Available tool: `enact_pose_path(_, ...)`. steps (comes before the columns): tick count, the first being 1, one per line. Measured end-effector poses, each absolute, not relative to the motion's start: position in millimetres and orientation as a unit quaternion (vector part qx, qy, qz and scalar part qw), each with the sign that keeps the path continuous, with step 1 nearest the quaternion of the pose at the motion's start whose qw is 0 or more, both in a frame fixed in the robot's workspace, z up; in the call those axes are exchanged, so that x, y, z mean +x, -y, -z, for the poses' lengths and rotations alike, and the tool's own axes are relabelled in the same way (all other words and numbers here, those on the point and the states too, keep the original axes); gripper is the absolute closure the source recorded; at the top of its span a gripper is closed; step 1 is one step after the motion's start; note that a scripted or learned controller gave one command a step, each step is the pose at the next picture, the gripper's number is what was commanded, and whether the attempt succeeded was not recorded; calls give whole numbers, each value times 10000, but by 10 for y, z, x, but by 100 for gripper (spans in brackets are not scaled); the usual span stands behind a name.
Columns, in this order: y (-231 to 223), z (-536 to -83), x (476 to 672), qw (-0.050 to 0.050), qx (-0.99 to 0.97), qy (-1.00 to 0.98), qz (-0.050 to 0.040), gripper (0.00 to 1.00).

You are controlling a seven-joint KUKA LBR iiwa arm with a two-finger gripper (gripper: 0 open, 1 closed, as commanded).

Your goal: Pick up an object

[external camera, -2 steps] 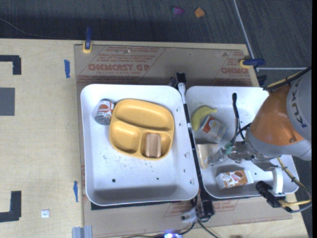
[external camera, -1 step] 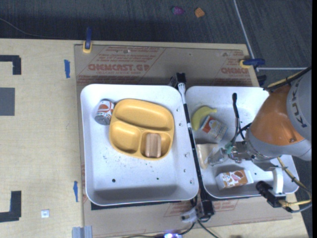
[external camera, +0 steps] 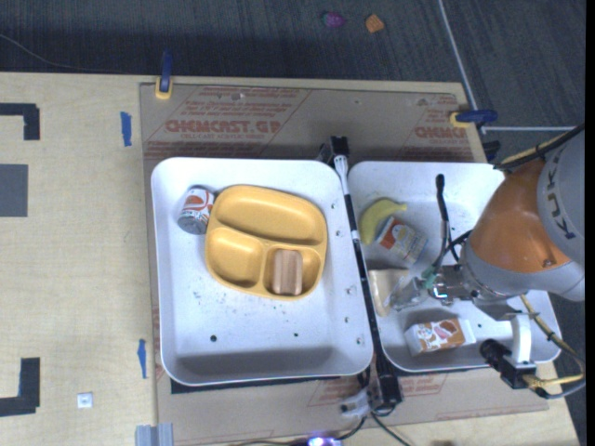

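Note:
My gripper (external camera: 412, 293) is low in the right bin (external camera: 483, 179), left of the orange-banded wrist (external camera: 521, 235). It hovers over or touches a pale flat item (external camera: 380, 288) near the bin's left wall; I cannot tell which. A yellow banana-like object (external camera: 379, 216) and a clear pouch with an orange-and-white label (external camera: 403, 242) lie just behind the gripper. A small orange-and-white packet (external camera: 435, 334) lies in front of it, near the bin's front edge.
The left bin (external camera: 260, 351) holds a yellow divided plate (external camera: 263, 236) with a brown block (external camera: 286, 271) in one compartment, and a small can (external camera: 194, 209) at its back left. A black divider (external camera: 354, 249) runs between the bins. Cables trail at the right front.

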State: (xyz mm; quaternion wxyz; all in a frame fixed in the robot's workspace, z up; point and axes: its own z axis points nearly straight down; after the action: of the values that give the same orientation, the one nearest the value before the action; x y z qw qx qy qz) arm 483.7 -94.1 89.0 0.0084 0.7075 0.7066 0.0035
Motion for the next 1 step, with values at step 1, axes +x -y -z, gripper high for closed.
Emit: enact_pose_path(1,981,-895,4839,61,7062,-7080,-49,0)
